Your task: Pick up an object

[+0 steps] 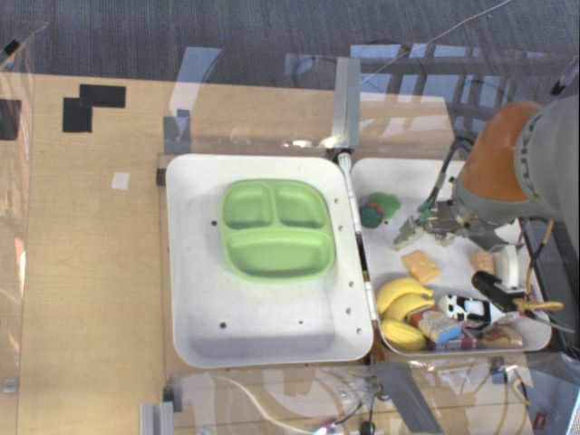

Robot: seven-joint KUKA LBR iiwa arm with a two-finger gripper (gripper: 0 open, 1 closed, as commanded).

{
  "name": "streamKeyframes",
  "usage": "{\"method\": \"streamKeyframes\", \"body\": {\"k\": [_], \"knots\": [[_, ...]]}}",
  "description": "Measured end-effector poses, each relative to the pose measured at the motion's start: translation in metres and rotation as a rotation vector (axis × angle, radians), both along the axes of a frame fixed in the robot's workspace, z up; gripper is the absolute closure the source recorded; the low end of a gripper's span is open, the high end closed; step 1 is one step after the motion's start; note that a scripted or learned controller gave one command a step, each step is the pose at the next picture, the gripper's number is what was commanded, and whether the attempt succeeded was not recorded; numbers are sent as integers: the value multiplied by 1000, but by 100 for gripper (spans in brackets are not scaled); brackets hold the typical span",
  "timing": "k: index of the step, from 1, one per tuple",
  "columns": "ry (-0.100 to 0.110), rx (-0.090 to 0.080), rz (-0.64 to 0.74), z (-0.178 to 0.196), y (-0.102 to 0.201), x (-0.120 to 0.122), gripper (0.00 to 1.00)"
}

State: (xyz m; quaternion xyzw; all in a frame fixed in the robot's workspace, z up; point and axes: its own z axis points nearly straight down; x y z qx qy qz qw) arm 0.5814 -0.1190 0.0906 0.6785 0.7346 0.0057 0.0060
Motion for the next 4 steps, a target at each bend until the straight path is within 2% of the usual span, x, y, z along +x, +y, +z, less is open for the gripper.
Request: {"method": "streamKeyframes", "body": {"k": [1, 2, 3, 4], "knots": [[-3, 0, -209, 0, 16, -15, 0], [1, 3, -292, 0, -27, -14, 0], [-1, 3, -255, 1, 15, -58, 0], [1, 3, -291, 0, 21, -31, 0]]}}
